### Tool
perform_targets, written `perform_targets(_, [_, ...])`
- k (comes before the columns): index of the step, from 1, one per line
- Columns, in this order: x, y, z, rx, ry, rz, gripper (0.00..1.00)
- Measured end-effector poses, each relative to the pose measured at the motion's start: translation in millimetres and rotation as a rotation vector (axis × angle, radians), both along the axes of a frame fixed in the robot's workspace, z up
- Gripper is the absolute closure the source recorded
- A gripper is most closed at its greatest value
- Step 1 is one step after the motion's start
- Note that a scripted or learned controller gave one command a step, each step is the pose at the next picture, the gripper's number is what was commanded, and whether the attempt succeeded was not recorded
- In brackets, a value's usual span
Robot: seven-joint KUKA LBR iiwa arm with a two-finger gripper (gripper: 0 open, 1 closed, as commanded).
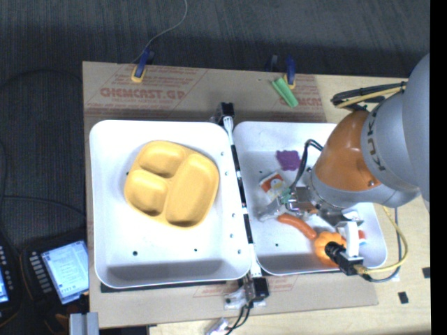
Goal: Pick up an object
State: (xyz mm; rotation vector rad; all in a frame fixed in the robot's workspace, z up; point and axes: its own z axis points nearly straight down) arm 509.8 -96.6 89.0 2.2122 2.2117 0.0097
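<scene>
Grey arm [391,152], nearest the lens, lowers its gripper [297,202] into the right bin [279,257], orange object [307,230] at its five o'clock. Finger state unclear; nothing visibly lifted yet.

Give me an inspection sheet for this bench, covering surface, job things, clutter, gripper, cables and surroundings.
Surface: brown board bearing a left bin and a right bin, side by side.
Job's things: yellow tray in the left bin; purple piece, orange carrot and a small red-white item in the right bin.
Clutter: green marker on the board's far edge.
Gripper: low over the right bin, beside the carrot; grasp unclear.
Cables: yellow cable near the arm; thin wire on the floor.
Surroundings: dark carpet; tablet lower left.
</scene>
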Motion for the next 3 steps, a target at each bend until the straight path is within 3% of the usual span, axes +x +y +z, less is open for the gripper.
perform_targets(1, [1.2, -0.3, 10.7, 0.0, -0.002, 0.0, 1.0])
perform_targets(2, [1.0, -0.1, 10.6, 0.001, -0.001, 0.0, 0.0])
perform_targets(3, [-20.3, -2.2, 0.3, 0.001, -0.005, 0.001, 0.0])
